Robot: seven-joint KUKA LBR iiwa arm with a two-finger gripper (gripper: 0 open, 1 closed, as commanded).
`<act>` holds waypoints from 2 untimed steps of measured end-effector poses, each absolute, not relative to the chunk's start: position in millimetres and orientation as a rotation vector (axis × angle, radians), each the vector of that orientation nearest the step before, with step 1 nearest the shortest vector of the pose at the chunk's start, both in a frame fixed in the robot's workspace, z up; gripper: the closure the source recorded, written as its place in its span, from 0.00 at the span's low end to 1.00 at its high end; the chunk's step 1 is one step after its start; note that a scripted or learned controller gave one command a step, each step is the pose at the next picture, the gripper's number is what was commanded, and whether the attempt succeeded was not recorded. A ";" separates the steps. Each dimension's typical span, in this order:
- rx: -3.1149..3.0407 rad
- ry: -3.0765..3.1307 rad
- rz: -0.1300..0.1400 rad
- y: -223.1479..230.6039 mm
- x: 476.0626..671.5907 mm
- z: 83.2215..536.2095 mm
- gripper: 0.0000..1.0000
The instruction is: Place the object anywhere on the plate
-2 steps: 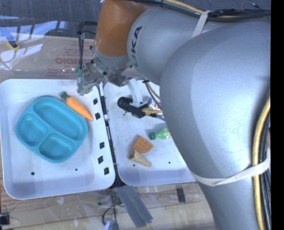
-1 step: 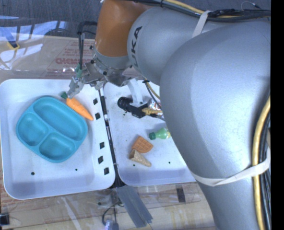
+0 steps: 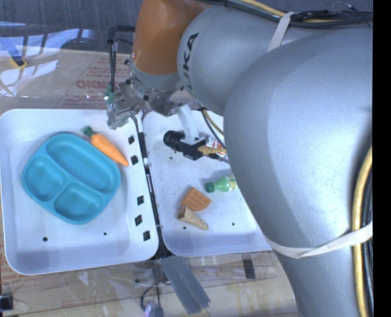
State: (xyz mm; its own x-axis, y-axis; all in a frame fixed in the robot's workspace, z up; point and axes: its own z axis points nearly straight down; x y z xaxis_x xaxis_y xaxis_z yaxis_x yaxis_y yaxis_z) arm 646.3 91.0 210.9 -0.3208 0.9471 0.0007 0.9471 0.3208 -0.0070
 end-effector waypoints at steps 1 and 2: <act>-1.828 -2.549 0.008 90.9 646.3 210.9 0.00; -1.776 -2.589 0.004 117.3 656.0 91.1 0.00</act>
State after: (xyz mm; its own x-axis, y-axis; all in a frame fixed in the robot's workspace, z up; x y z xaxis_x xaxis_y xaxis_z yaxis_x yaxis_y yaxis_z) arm 656.0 117.3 91.1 -0.3600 0.9329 0.0000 0.9329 0.3600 -0.0031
